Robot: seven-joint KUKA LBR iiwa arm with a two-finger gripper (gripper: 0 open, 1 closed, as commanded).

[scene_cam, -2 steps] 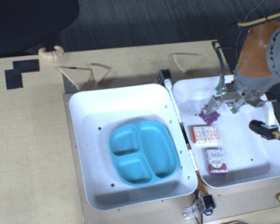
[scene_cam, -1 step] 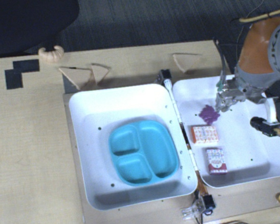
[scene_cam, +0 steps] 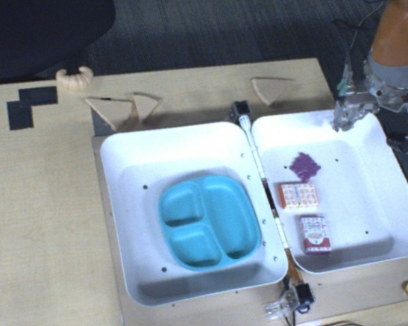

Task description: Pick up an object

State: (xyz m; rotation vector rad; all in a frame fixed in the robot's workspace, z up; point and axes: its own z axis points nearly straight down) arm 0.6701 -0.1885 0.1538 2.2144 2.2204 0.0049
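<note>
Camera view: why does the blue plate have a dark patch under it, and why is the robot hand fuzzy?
In the camera view, the blue plate casts a soft grey shadow on its white bin; the gripper is small and slightly blurred at the other bin's far corner.

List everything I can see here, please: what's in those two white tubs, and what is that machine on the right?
Bins: two, white, side by side on the bench; left bin, right bin.
Divided plate: one, blue, three compartments, middle of the left bin.
Purple object: one, small, upper middle of the right bin.
Small boxes: two, red and white, right bin below the purple object; upper box, lower box.
Bench: one, pale wood, under both bins.
Robot arm: one, grey with an orange band, upper right.
End effector: one, metallic, over the right bin's upper right corner, holding nothing visible.
</note>
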